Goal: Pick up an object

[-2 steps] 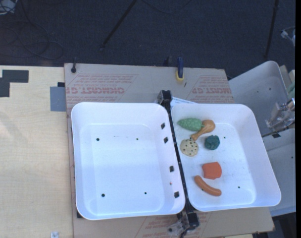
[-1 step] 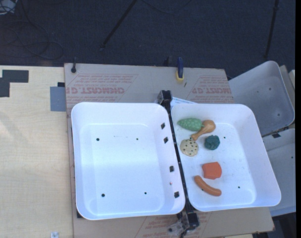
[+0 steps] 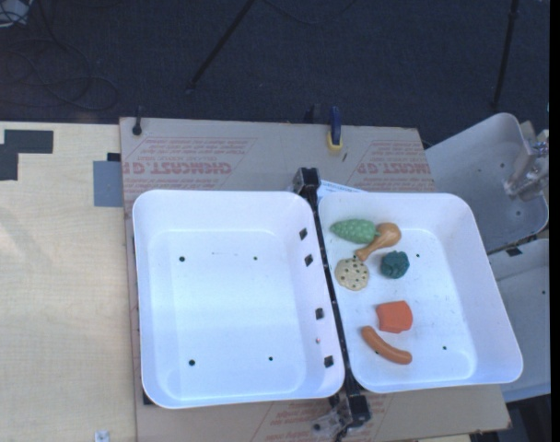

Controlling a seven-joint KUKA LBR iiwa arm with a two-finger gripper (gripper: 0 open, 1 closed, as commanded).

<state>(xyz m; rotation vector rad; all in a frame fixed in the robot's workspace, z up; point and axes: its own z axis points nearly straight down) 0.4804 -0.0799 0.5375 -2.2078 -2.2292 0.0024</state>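
Sausage (image 3: 386, 345) nearest in the right bin (image 3: 487, 274), with nothing yet lifted.
Behind it an orange block (image 3: 395, 317), a spotted cookie (image 3: 352, 273), a teal lump (image 3: 395, 264), a drumstick (image 3: 379, 240) and a green pod (image 3: 353, 229) are seen. The sausage is judged light and smooth, best pinched across its middle. The end effector's state cannot be told.
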